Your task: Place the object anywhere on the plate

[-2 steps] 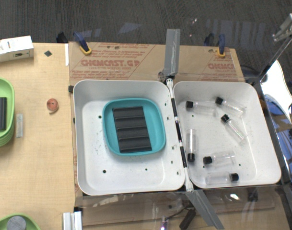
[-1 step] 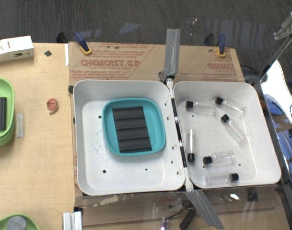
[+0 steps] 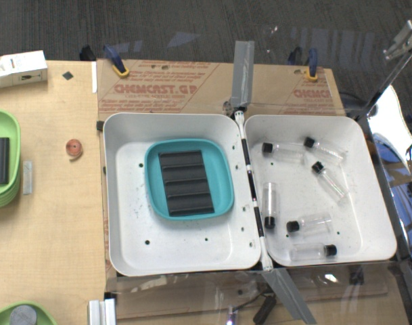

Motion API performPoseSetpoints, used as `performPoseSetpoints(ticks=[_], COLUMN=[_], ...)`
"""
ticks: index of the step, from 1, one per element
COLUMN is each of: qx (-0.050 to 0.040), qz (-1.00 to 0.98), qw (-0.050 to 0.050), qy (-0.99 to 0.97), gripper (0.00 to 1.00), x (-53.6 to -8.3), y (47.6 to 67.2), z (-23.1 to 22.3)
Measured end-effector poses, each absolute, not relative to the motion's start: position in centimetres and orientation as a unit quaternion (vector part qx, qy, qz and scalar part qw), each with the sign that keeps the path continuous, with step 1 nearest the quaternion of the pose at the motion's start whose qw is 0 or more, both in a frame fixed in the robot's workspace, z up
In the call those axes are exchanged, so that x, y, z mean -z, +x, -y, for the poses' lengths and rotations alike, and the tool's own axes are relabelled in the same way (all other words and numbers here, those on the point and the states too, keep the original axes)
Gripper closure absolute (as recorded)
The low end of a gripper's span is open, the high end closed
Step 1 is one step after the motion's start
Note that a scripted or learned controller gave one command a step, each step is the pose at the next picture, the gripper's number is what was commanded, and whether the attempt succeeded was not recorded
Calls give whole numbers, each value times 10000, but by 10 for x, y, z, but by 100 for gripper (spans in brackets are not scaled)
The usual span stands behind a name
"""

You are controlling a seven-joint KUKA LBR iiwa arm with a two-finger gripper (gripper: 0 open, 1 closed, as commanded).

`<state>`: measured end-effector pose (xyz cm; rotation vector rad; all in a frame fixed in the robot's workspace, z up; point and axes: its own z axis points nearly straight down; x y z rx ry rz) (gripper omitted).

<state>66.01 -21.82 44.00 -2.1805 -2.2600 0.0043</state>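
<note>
A teal square plate (image 3: pixel 155 181) lies in the left white bin (image 3: pixel 124 242), a little left of the bin's middle. A black ridged block (image 3: pixel 186 182) rests on the plate. The right white bin (image 3: pixel 368 242) holds several clear tubes with black caps, lying flat and scattered. One tube (image 3: pixel 268 203) lies near the bin's left wall, another tube (image 3: pixel 281 152) near its top left, and a third tube (image 3: pixel 312 252) near the front edge.
A metal divider (image 3: pixel 249 181) runs between the two bins. Cardboard (image 3: pixel 165 87) lies behind them, held by clamps. On the wooden bench at the left are a green tray (image 3: pixel 6 131), a small reddish disc (image 3: pixel 73 147) and a white box (image 3: pixel 16 68).
</note>
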Motion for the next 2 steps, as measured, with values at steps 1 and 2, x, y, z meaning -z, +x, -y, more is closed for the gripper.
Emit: performPoseSetpoints(ticks=[1,2], qx=[-6,-15], qz=[6886,7152], qw=[-1,8], qy=[-7251,-6990], gripper=[0,0], x=[-441,-440], y=[660,660], z=[222,218])
